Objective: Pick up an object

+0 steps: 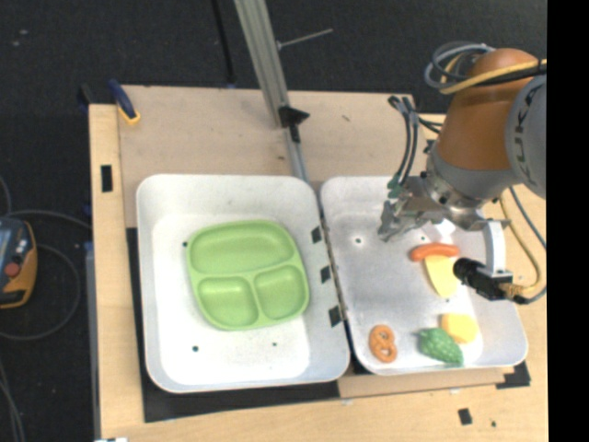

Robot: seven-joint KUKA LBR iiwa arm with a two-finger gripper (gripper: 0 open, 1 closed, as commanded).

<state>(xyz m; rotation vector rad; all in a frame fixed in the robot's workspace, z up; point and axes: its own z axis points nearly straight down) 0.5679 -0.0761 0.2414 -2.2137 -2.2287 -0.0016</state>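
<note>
Two shallow white plastic bins sit side by side on the pale wooden bench. The left white bin holds a single thing: a light green plastic plate with three compartments, lying flat near the middle of the bin floor, its one long compartment toward the far side and two smaller ones toward the near side.

The right white bin holds several small toy foods, all gathered toward its right and near side. An orange carrot-shaped piece lies just above a yellow wedge-shaped piece, the two touching or nearly so. Nearer the front edge sits a small yellow block, and just beside it, touching or overlapping it, a green bumpy leafy-looking piece. To the left of that, apart from it, lies a brown-orange pretzel-shaped piece.

The grey arm with its orange band reaches in from the right, and its claw hangs over the far part of the right bin, left of the carrot piece (the dark fingers blur into one another, so I cannot tell whether they are spread or pressed together). Nothing is seen between them.
</note>
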